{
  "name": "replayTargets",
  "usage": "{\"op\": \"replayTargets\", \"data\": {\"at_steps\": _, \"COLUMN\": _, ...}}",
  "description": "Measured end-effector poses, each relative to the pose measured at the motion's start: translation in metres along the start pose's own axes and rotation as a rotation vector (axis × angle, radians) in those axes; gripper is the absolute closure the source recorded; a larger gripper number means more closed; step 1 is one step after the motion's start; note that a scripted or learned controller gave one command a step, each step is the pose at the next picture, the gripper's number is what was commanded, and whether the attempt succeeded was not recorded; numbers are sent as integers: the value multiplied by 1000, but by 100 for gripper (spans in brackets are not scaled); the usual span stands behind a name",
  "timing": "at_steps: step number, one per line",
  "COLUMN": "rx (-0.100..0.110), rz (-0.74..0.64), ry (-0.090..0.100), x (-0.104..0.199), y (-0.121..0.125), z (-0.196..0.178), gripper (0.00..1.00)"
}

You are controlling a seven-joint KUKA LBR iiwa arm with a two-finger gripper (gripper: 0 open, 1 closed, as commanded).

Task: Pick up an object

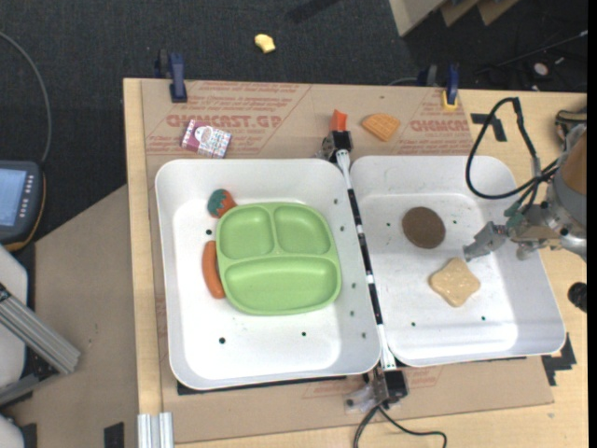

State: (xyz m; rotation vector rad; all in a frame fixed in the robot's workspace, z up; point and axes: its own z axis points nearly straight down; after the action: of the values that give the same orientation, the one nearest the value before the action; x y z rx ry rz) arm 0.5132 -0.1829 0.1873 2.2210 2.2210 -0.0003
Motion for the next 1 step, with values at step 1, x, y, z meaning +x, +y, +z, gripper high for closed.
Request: {"op": "replayTargets", "data": {"at_steps": 1, "rx": -1, "rz": 1, "ry": 2, "x": 13, "y": 2, "z": 106, "gripper": 0}}
